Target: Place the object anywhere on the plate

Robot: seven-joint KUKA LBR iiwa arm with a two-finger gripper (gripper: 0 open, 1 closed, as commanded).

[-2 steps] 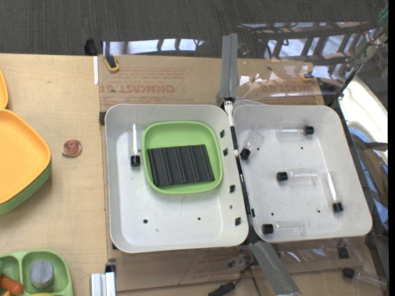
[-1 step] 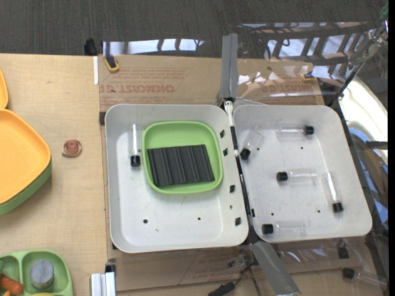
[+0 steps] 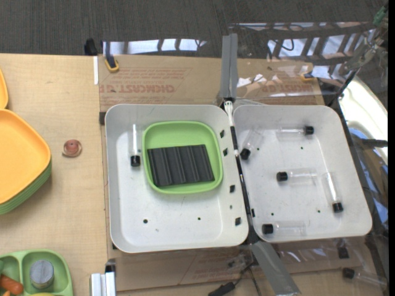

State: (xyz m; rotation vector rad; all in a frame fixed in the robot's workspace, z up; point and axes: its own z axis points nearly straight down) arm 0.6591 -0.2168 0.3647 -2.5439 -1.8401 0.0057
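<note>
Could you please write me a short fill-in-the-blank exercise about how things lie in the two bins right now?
1. The green plate sits in the ____ bin.
2. On the plate lies a dark ribbed ____.
3. Beside the plate, in the same bin, one clear tube with a ____ cap lies along the plate's left side.
4. The right bin holds several clear tubes, one of them near its ____ wall.

Missing words: left; mat; black; far

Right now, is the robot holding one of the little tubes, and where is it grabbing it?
I can't tell. The tubes I can see lie loose: one in the left bin beside the green plate, the others in the right bin.
</note>
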